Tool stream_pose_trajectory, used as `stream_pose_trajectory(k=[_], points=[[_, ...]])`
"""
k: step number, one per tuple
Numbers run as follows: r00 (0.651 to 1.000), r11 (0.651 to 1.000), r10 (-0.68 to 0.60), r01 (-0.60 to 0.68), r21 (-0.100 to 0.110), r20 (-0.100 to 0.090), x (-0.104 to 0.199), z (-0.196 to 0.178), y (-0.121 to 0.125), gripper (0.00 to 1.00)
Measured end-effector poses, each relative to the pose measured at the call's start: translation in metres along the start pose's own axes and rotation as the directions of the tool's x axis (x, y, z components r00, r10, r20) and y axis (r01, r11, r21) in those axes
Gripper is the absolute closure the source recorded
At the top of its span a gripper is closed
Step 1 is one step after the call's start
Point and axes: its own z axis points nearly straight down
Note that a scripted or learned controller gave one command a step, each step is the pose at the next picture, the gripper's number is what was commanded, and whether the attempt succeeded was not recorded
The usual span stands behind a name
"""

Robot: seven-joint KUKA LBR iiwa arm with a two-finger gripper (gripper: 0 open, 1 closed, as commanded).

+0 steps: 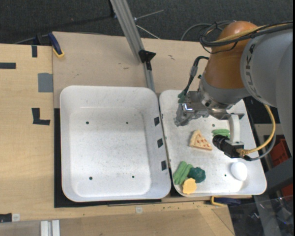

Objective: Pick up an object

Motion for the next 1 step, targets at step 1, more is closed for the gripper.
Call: stream_pose_trajectory(k=[1], points=[[1.000, 1.000, -0.001, 0.001, 0.001, 0.000, 0.0572, 0.0099, 0.0204, 1.00]])
